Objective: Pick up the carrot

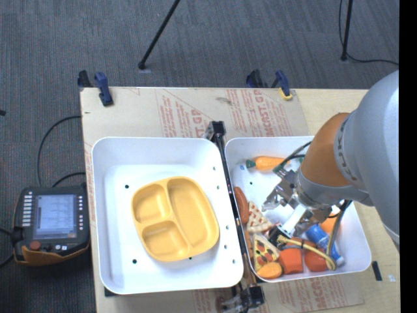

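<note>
Right now the carrot lies near the right bin's far wall; the gripper hangs over toy food, its state impossible to tell.

tray in left bin, carrot in right bin

Grey KUKA arm is reaching in from the right edge of the camera view, its bulky rounded link filling the upper right corner. Orange band above the wrist is angling down and leftward. Grey wrist section below it is tilting toward the lower left. Two-finger metal-and-black pincer is pointing down-left at a slant, not vertical. Finger state is unclear from this angle. Dark cables are looping alongside the wrist.
</note>
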